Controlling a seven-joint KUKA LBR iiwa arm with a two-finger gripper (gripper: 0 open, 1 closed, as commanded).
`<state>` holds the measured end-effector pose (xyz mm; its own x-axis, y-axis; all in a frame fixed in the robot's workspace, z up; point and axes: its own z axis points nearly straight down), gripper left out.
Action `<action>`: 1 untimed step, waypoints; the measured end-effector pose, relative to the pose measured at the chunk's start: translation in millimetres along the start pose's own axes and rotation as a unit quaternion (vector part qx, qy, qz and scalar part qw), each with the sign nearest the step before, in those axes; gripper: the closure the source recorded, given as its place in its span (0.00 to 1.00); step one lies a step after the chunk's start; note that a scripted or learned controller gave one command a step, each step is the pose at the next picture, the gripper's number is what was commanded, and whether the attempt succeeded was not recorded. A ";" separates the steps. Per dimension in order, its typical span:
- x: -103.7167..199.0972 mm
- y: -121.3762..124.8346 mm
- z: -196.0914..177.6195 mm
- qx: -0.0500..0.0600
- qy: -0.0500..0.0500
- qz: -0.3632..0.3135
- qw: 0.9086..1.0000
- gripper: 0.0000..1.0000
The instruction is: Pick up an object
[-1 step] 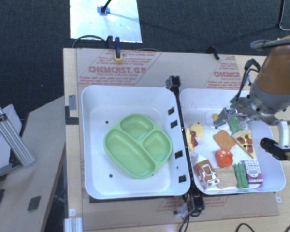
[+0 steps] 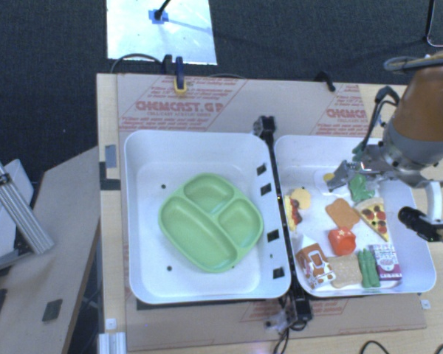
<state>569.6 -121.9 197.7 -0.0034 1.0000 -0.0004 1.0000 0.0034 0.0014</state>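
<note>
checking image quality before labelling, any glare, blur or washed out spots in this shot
Camera view: even overhead light with soft shadows. The bare floor of the right bin is nearly blown out, and the shiny sheet at top reflects light. The green tray and the toy food are fairly sharp. The gripper looks slightly soft, and its jaws are too indistinct to read.

One camera sits high above the light wooden bench (image 2: 207, 98) and looks down at a slant. It is far enough away to see both shallow white plastic bins (image 2: 144, 198) side by side, the bench's far edge, and dark floor beyond.
</note>
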 end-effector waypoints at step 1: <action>-10.0 -2.7 52.3 0.002 0.000 0.001 1.000 0.00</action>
<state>567.0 -131.9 145.4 -0.0011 1.0000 0.0003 1.0000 0.0011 -0.0022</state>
